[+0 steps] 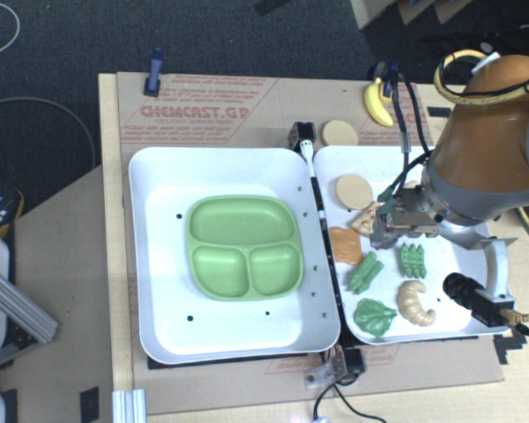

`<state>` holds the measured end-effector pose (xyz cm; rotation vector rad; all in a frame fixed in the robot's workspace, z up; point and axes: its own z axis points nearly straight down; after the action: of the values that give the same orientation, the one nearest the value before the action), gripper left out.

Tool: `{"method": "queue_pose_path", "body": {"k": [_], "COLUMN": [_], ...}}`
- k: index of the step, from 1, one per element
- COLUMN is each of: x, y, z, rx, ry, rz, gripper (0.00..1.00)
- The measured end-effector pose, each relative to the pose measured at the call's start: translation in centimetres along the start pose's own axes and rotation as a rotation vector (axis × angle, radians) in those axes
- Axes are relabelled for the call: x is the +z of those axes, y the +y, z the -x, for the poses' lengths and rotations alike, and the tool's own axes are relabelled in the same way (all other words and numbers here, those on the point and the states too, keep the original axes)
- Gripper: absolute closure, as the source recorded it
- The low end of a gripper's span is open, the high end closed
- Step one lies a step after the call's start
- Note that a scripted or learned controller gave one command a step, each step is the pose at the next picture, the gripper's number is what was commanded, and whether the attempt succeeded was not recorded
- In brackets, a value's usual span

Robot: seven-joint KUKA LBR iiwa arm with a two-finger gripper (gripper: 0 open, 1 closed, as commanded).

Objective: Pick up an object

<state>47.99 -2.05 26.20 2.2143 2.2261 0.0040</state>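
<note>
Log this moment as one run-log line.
arm: over right bin | hand: low, beside round cracker | croissant: loose | green tray: left bin

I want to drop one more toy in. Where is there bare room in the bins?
Left bin: a bare white margin rings the green tray, widest at its left and front. Right bin: crowded, with the cookie, pea pods, croissant and leaf under the gripper.
</note>
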Motion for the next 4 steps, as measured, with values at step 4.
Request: {"method": "queue_pose_path", "body": {"k": [4], "x": [-12.5], "y": [0.1], "z": [-7.2], "rx": [0.002], "ry": [0.001], "rz": [0.011], "gripper": [1.0]}}
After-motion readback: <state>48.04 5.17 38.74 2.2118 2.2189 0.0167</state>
